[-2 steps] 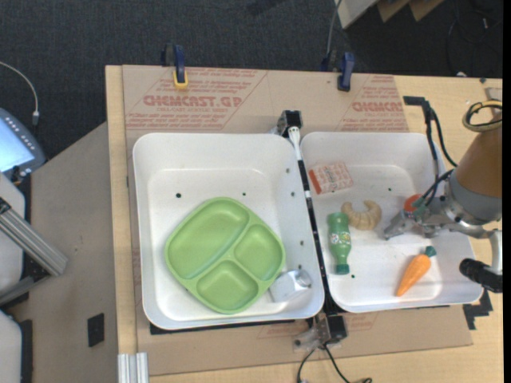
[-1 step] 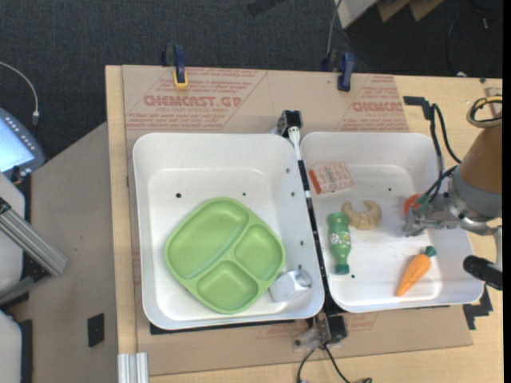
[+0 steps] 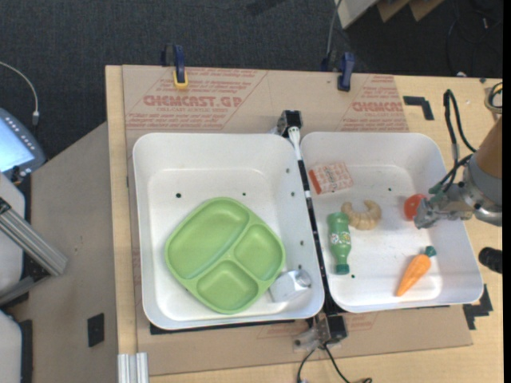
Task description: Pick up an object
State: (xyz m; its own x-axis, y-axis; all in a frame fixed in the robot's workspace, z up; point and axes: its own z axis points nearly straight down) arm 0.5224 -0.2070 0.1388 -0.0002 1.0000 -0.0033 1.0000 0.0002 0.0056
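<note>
1. Cardboard-brown sheeting covered the tabletop (image 3: 239, 86), printed with red lettering along its far edge; two white bins sat on it side by side.
2. Nearest the camera in the left bin (image 3: 152, 238), a small clear cup (image 3: 289, 283) lay tipped on its side, touching the near right corner of a green divided plate (image 3: 225, 253) — three compartments, set at a slant across the bin floor.
3. In the right bin (image 3: 447, 290), an orange toy carrot (image 3: 413, 273) with a green tip lay closest to the near rim, pointing toward the front.
4. A green bottle (image 3: 339, 244) lay lengthwise near the bin's left wall, well apart from the carrot.
5. Just beyond the bottle's cap rested a tan croissant-shaped piece (image 3: 363, 214), nearly touching it.
6. Level with the croissant on the right side, a small red object (image 3: 411, 206) sat just beside the gripper (image 3: 427, 212), which reached in over the right rim from the grey arm (image 3: 487, 182). I could not tell whether the gripper was spread or pressed together, nor whether it had the red object.
7. Farther back lay a red-and-white packet (image 3: 330, 177), near the bin's far left corner.
8. At the far edge, two blue clamps (image 3: 178, 62) gripped the brown sheet — one above each bin.
</note>
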